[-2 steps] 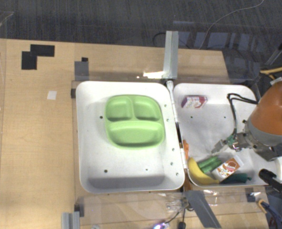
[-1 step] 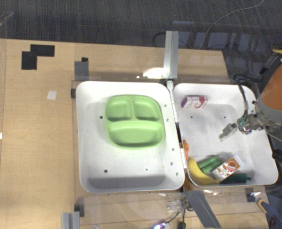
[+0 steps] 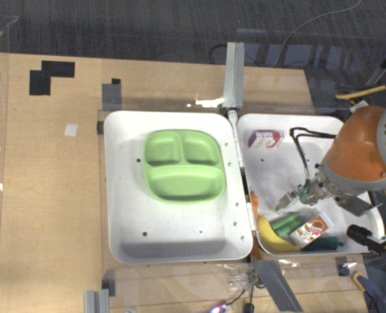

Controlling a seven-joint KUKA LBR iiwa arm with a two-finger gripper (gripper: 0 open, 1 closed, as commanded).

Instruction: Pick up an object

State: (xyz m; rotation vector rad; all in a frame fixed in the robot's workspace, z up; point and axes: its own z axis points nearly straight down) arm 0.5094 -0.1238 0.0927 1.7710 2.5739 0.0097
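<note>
Counter (image 3: 62,194): pale wood surface carrying two shallow white bins side by side, with dark square marks toward 10 o'clock.

Left bin (image 3: 124,240): white, rounded corners. Contents: one green divided plate (image 3: 183,165), three compartments, lying flat slightly toward 12 o'clock of the bin's centre, well apart from every wall.

Right bin (image 3: 278,165): white, just beside the left bin, the two separated by a narrow grey rail that runs toward 12 o'clock. Contents:
- Small white packet with purple print (image 3: 265,138), near the bin's 11 o'clock corner, apart from the rest.
- Black cable loop (image 3: 304,139), toward 1 o'clock of the bin.
- Yellow banana (image 3: 271,235), curved, at the 7 o'clock corner, touching the wall there.
- Green elongated item (image 3: 287,224), lying against the banana on its 2 o'clock side.
- Red and white carton (image 3: 310,230), just beside the green item at its 3 o'clock side.
- Dark green item (image 3: 325,243), at 5 o'clock of the carton, near the bin's lower wall.
- Small orange piece (image 3: 254,201) against the bin's 9 o'clock wall.

Arm: grey with orange band (image 3: 362,145), entering from 3 o'clock, over the right bin.

Pincer (image 3: 296,197): low in the right bin, at 12 o'clock of the green item and carton, pointing toward 8 o'clock. Whether it is parted or closed cannot be told; no object is visibly gripped.
</note>
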